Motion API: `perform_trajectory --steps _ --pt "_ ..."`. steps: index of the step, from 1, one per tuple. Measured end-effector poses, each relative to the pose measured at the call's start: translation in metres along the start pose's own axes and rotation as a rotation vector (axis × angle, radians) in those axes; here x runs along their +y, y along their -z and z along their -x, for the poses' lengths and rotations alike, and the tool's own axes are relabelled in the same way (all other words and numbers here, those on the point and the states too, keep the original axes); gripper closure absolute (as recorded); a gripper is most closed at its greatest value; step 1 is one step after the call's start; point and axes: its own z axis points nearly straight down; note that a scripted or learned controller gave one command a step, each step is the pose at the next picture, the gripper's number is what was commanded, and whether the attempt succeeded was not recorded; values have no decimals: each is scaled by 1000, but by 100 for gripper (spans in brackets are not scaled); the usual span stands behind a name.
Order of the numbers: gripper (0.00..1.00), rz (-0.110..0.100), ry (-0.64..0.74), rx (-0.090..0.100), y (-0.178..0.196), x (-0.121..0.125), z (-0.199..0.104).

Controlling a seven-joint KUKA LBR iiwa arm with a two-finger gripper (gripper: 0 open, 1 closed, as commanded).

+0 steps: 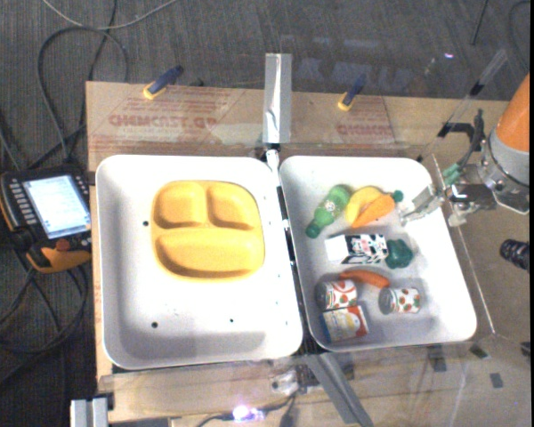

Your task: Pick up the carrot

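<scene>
The carrot (379, 208) is orange with a small green top. It lies in the back part of the right bin (454, 314), leaning against a yellow fruit (363, 197). My gripper (422, 205) reaches in from the right and hovers just right of the carrot's green end, slightly above the bin floor. Nothing is visibly held in it. The orange-banded wrist (516, 127) sits beyond the bin's right rim.
The right bin also holds a green bottle (327, 210), a cow-patterned carton (365, 247), a dark green item (399, 254), a red-orange piece (365, 277) and three cans (340, 295). The left bin (125, 327) carries a yellow divided tray (209, 228). A tablet (49, 205) lies at far left.
</scene>
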Motion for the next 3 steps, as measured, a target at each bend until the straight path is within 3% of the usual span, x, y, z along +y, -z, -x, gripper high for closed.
perform_trajectory --steps 1,2,3 --pt "0 0 120 -3 -91 55 16" --pt "0 9 157 2 -154 99 21" --pt "100 6 159 -3 -146 98 22"
